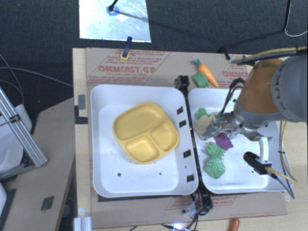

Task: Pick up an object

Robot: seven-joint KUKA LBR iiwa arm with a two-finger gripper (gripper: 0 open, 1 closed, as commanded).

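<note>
Tan object (pixel 204 124) lies in the right bin (pixel 240 181), near that bin's left wall and about midway along it. The gripper (pixel 211 130) is low over this spot, its tip at the tan object's near edge. From this angle it cannot be told whether the gripper is released or clenched, nor whether it has anything in its grasp. The grey arm (pixel 274 93) with its orange band reaches in from the right and crosses the bin's far right part.

Just beside the gripper, on its near side, sits a purple piece (pixel 223 141). Below that lie two green pieces: a leafy green piece (pixel 214 149) and, touching it on the near side, a rounder dark green piece (pixel 214 168). A pale green piece (pixel 200 113) rests just beyond the tan object, towards the bin's far left corner.

The left bin (pixel 103 177) holds a yellow divided plate (pixel 144 131), set near its middle and turned at a slant.

Outside the bins, on the cardboard beyond the right bin, lies a toy carrot (pixel 208 74) with a small green piece (pixel 199 80) touching it.
</note>
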